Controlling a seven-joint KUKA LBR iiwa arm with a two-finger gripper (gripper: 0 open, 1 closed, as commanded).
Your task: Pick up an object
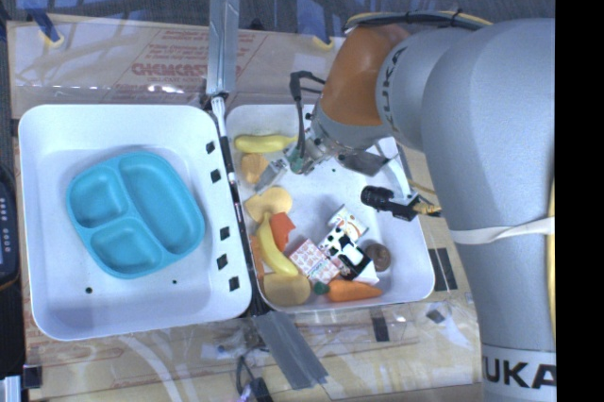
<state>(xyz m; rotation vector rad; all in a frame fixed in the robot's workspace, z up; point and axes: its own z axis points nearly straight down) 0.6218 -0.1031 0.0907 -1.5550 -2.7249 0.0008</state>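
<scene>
My gripper [286, 166] reaches down into the upper left part of the right bin [415, 273], under the orange wrist band. It hangs just below a yellow banana-shaped toy [262, 143] and right beside a tan piece [251, 167]; whether it touches either I cannot tell. Further down lie a pale yellow piece [269, 200], a red-orange piece [281, 228], a long yellow banana [274, 251], a cow-patterned carton [345, 242], a pink-and-white box [314, 260], a brown ball [377, 253], a carrot [355, 292] and a tan lump [287, 289].
The left bin [47, 155] holds a blue divided plate [134, 212]. The grey arm covers the right side of the bench and overhangs the right bin's far edge. A black fitting [387, 200] juts out beside the arm.
</scene>
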